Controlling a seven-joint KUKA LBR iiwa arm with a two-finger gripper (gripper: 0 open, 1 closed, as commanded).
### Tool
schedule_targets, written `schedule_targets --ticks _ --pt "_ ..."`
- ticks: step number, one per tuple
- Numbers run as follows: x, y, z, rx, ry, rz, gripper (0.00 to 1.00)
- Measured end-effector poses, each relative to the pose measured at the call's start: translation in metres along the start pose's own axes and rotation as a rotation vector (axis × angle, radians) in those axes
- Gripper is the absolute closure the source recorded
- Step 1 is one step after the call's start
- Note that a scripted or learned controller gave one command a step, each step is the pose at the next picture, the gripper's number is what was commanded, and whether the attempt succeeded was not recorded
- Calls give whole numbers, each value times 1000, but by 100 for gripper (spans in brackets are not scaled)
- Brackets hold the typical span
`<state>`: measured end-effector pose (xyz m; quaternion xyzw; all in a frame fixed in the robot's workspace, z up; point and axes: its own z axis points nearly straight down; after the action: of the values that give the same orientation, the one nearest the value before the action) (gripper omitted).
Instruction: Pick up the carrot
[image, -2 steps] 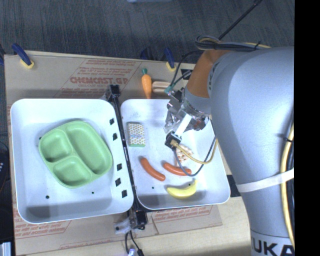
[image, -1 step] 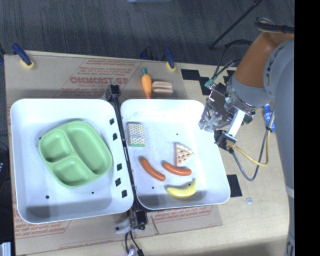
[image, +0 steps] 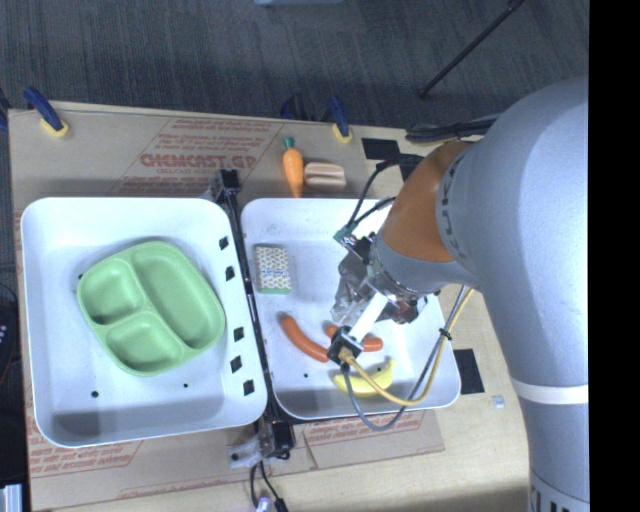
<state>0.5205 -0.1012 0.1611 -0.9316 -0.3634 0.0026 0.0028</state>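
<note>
camera view: approach to the carrot is judged to be the step in hand, and nothing is seen gripped.
the carrot, orange with a green top, is seen on the cardboard just beyond the far rim of the right bin, beside a tan block. the gripper is held low over that bin's near half, above two orange sausage-like pieces and a banana, well apart from the carrot. a move far and left is called for. the claw's opening is hidden under the wrist and cannot be told.
</note>
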Motion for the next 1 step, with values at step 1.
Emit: schedule_targets --ticks 1 --pt "-8 -58 -84 -2 1 -91 100"
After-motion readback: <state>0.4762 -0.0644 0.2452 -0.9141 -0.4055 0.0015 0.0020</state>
